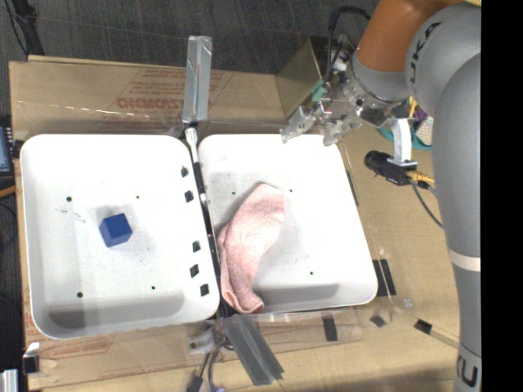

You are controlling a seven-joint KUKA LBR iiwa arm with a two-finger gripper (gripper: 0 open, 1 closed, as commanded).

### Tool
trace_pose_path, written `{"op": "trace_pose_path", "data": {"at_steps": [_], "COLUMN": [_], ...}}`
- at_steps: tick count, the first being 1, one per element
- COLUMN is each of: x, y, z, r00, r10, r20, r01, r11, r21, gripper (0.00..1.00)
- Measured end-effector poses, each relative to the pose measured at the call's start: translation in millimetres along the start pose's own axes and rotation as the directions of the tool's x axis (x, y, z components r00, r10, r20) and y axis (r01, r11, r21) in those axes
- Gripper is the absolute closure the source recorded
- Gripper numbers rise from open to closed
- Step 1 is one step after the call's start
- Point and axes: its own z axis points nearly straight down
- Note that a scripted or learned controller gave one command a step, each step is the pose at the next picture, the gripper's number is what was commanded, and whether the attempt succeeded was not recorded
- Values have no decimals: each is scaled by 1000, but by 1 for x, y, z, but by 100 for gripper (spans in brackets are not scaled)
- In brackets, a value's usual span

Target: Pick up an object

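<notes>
- A flat sheet of brown cardboard (98,88) is lying under the far side of the bench, with red print showing on it behind the left bin.
- The left bin (49,219) is sitting on the left half of the bench, and a small blue cube (116,229) is resting on its floor, a little left of the middle and well apart from the walls.
- A grey metal bar (197,76) is standing up at the far end of the seam where the two bins are meeting, and a row of small black clips is running down that seam.
- The right bin (327,251) is sitting just beside the left one, and a crumpled pink cloth (249,243) is lying in it, bunched against the left wall and trailing down to the near left corner.
- The gripper (313,126) is hovering over the far rim of the right bin, well apart from the cloth and the cube, with its two fingers spread apart and nothing between them.
- The arm (441,80), grey with an orange band, is reaching in from the right, with black cables hanging beside the wrist.
</notes>
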Motion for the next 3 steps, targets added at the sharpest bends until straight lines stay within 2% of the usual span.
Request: {"op": "trace_pose_path", "data": {"at_steps": [1,2,3], "x": [15,1,0], "y": [-30,-56,-56], "z": [174,174,165], "r00": [1000,996,996], "r10": [-6,-85,-87], "r20": [0,-1,-1], "r01": [6,85,87], "r11": [1000,996,996], "r21": [-2,-1,2], "gripper": [0,0,100]}}
